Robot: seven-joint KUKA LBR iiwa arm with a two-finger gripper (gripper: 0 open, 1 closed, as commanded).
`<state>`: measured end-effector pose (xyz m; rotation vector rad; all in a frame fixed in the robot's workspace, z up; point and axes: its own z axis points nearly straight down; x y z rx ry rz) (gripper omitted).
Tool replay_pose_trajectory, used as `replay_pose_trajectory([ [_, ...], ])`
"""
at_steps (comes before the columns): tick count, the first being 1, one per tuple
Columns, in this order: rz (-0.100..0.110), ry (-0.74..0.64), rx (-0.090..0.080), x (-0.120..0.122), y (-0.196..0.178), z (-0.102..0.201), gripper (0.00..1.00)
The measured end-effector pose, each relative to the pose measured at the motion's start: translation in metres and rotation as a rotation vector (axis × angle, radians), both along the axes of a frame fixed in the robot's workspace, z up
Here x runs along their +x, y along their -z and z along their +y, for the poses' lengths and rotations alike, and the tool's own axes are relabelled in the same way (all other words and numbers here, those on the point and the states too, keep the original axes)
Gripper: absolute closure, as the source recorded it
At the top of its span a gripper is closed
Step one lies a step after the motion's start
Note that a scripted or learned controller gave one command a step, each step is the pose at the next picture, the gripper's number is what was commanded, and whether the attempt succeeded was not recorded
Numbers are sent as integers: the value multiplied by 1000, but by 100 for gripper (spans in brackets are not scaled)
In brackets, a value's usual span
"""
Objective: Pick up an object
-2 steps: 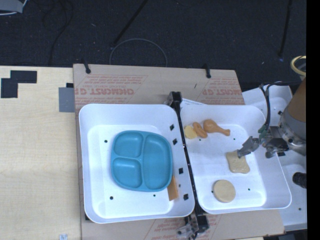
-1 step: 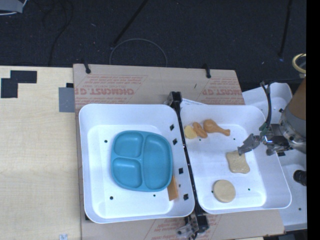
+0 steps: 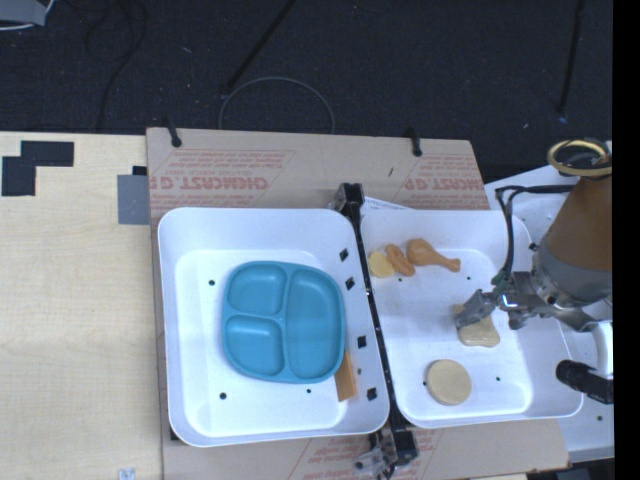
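Round tan disc (image 3: 449, 381) (unlabelled), mirrored print on cardboard (image 3: 300, 166).

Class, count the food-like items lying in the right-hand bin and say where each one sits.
3, perhaps more. A drumstick-like piece lies at the far side beside a pale lump, a round disc lies near the front; the gripper may hide a fourth.

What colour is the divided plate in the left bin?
Light blue; the plate shows plainly in the camera view.
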<state>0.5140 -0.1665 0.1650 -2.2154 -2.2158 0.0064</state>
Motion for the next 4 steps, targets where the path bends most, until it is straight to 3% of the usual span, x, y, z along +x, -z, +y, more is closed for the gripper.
replay_pose_trajectory([
  [1, 0, 1, 0, -6, 62, -4, 0],
  [2, -11, 2, -6, -5, 75, -5, 0],
  [3, -17, 7, -10, -3, 63, -8, 100],
  [4, -10, -1, -3, 3, 19, -9, 100],
])
